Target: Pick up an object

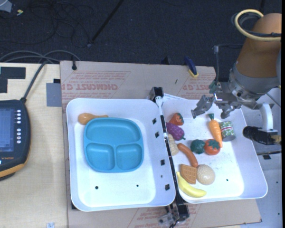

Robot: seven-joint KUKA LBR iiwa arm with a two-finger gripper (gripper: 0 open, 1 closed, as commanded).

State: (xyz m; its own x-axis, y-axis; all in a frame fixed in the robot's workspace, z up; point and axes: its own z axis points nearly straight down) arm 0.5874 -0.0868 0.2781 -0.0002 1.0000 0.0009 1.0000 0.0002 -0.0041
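The surface (109, 80), a brown cardboard-covered top, fills the middle of the frame and carries two shallow white bins side by side. The left white bin (80, 175) holds a light blue plastic divided plate (114, 144) at its centre, with an orange drumstick-shaped toy (88, 118) touching the plate's upper left edge. The right white bin (242, 175) holds a cluster of toy foods.

The grey arm with its orange band (259, 51) enters at the upper right of the frame. Its tool (211, 109) hangs over the upper part of the right bin, its two fingers spread wide apart with nothing between them, just above the long orange toy carrot (215, 131).

A black and orange handheld control pendant (4, 137) lies at the left edge of the frame.

Within the right bin, a yellow toy banana (190, 188) lies at the lower left, with a tan waffle-patterned piece (188, 173) and a pale round egg-like toy (205, 174) just above it. An orange sausage-shaped toy (187, 154) lies slanted near the middle. A purple toy (176, 132) sits below a red and orange toy (176, 119) at the upper left. A dark green toy (197, 146) touches a red toy tomato (212, 147), beside the carrot's lower end. A small green-labelled can (227, 130) lies to the right of the carrot.
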